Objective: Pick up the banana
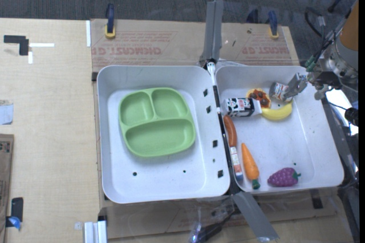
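Camera view has the gripper [295, 88] low over the right bin [319, 139], near its upper right corner, just above and right of the banana [277, 113]. How it is set cannot be told from this angle, and nothing is visibly held. The approach looks to be the step in hand; next it needs to settle squarely over the banana and close across its width.

That bin also holds a small milk carton [239, 106] left of the banana, a hot dog [230, 129], a carrot [249, 161] and purple grapes [283, 177]. In the left bin [108, 139] lies a green divided plate [157, 121].
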### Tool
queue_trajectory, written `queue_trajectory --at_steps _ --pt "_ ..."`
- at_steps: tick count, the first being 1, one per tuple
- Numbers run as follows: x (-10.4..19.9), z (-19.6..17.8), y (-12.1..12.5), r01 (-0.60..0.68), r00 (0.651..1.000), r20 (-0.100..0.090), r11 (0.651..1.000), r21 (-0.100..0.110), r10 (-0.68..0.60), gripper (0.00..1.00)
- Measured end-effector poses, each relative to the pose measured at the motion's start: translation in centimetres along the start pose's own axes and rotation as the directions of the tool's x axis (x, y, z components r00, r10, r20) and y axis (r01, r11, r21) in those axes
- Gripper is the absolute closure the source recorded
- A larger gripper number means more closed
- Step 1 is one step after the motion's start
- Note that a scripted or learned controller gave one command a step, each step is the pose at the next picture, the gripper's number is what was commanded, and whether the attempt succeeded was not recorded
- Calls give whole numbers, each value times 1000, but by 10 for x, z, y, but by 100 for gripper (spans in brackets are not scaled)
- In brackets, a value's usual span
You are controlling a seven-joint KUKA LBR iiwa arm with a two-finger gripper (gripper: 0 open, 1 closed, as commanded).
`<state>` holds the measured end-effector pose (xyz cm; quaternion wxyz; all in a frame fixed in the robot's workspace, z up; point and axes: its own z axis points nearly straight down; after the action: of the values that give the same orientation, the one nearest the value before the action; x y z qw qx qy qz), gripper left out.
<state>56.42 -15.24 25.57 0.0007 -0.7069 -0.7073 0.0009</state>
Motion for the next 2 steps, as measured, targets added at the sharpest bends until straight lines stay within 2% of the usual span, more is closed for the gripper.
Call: queue_trajectory --at_steps 1,2 --pt "-16 83 10 -67 998 0 998 0 67 0" --pt "-43 164 20 139 990 1 990 -2 -139 0"
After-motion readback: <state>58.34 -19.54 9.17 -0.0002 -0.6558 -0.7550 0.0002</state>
